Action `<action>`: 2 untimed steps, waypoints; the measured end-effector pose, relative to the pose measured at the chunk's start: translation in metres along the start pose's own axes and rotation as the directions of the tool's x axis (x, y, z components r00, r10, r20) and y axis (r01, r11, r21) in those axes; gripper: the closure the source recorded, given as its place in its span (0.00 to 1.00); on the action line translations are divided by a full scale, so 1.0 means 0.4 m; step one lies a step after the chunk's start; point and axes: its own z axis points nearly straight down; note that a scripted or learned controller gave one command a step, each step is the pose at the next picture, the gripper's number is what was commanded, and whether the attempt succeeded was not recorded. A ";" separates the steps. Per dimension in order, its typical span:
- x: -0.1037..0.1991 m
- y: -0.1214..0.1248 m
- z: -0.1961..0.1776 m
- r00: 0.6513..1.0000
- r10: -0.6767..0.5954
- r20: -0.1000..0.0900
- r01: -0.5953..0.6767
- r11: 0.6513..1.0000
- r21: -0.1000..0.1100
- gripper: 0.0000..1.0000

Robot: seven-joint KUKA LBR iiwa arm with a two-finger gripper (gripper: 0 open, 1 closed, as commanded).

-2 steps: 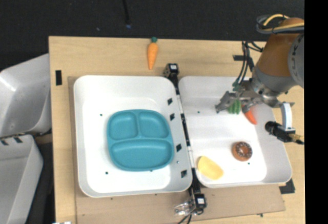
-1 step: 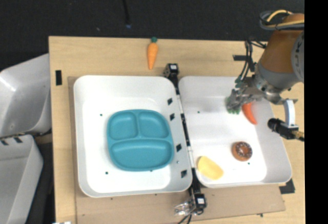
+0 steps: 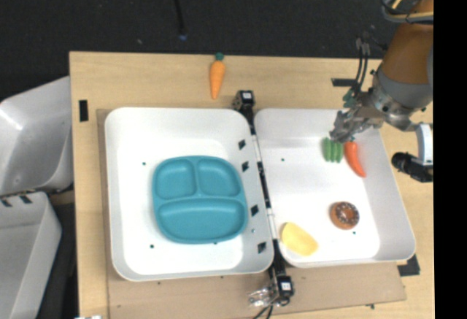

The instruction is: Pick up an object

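My gripper (image 3: 346,129) hangs over the far right part of the right bin (image 3: 306,179), below the arm's orange band. Just under it lies a toy carrot (image 3: 354,159) with a green leafy top (image 3: 333,150), and the gripper's tip reaches down to where that top meets the orange body. The arm's own bulk hides the contact point. A brown glazed donut (image 3: 344,214) lies nearer the front of the same bin. A yellow rounded piece (image 3: 298,239) sits at that bin's front left corner.
The left bin (image 3: 124,164) holds a blue divided plate (image 3: 198,198). A second toy carrot (image 3: 217,77) lies on the wooden bench behind the bins. Black clips (image 3: 244,99) sit along the seam between the bins.
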 end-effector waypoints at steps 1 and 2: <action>-0.004 0.003 -0.135 1.000 0.000 0.001 0.000 1.000 -0.001 1.00; 0.107 0.013 -0.144 1.000 -0.003 -0.002 0.003 1.000 0.004 1.00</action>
